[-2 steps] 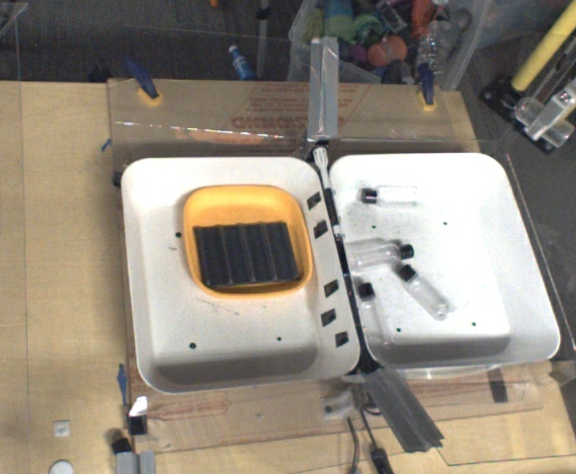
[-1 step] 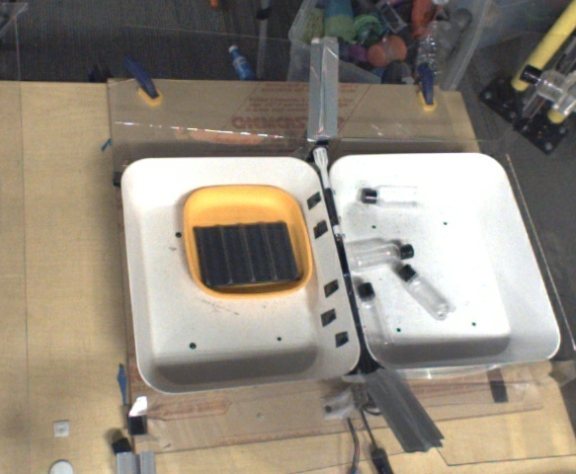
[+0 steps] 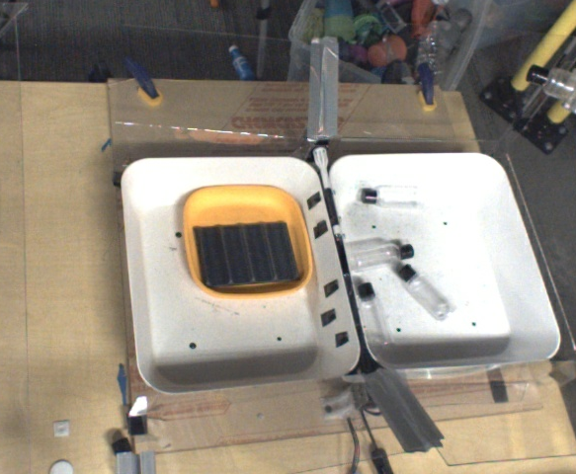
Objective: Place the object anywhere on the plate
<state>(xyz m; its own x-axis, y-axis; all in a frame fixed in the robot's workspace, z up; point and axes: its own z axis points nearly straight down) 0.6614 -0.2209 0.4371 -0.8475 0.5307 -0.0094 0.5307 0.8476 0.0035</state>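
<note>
Plainly, one orange plate (image 3: 243,197) bearing one dark ribbed slab (image 3: 246,253) sat in the left bin (image 3: 149,265) of two on the table (image 3: 31,265), three clear black-capped vials (image 3: 386,197) lay in the right bin (image 3: 485,265), and the end effector's state could not be told.

Right white bin (image 3: 485,181) in full sight from rim to rim, left white bin (image 3: 149,265) touching its left side and in full sight too, yellow plate (image 3: 201,208) left of the right bin, seen whole.
</note>
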